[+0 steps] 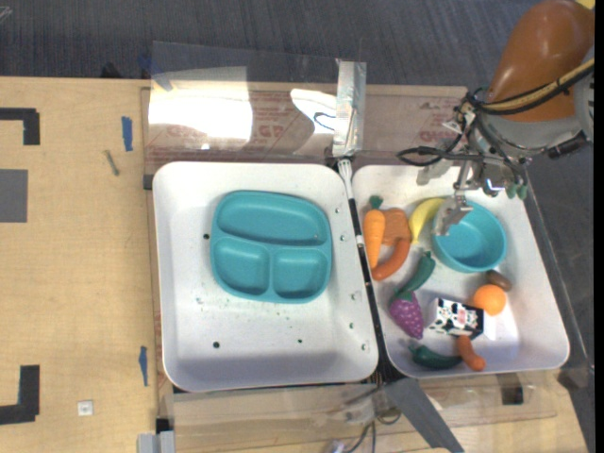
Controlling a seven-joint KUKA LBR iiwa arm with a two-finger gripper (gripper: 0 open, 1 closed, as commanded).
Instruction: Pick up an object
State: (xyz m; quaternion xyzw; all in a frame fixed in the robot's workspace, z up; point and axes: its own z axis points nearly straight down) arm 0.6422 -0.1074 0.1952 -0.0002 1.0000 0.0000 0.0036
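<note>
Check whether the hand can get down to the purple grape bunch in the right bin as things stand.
Probably yes: the purple plastic grape bunch lies uncovered from above, though a dark green pepper touches it. The hand hovers over the teal bowl.

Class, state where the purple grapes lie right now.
The purple grapes lie in the right bin, near its left wall, just left of the black-and-white carton.

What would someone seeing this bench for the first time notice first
Probably the teal divided plate, alone in the middle of the left bin. Next, the crowd of toy food in the right bin: a carrot, a banana, purple grapes and an orange around a teal bowl. The grey arm's pincer hangs at that bowl's upper left rim.
</note>
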